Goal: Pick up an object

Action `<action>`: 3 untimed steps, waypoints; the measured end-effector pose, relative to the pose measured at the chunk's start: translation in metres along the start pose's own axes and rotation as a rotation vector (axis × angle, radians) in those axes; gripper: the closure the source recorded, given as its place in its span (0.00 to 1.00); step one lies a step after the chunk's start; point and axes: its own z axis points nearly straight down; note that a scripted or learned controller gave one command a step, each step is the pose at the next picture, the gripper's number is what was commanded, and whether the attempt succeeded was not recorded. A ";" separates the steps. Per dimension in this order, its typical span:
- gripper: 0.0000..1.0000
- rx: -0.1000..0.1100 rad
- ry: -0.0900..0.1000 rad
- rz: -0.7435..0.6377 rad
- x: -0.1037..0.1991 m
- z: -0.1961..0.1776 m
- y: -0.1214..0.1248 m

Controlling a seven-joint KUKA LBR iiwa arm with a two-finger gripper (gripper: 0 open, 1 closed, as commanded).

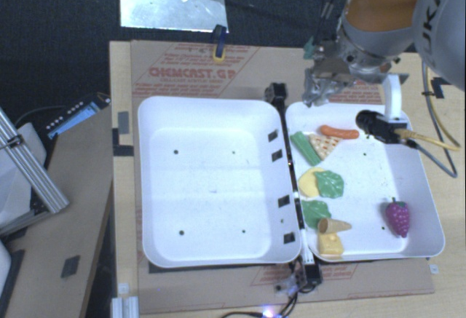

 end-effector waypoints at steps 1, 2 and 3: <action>1.00 -0.026 0.000 -0.004 0.006 -0.043 0.060; 1.00 -0.032 0.005 -0.013 0.098 -0.146 0.056; 1.00 -0.024 0.003 -0.008 0.144 -0.208 0.010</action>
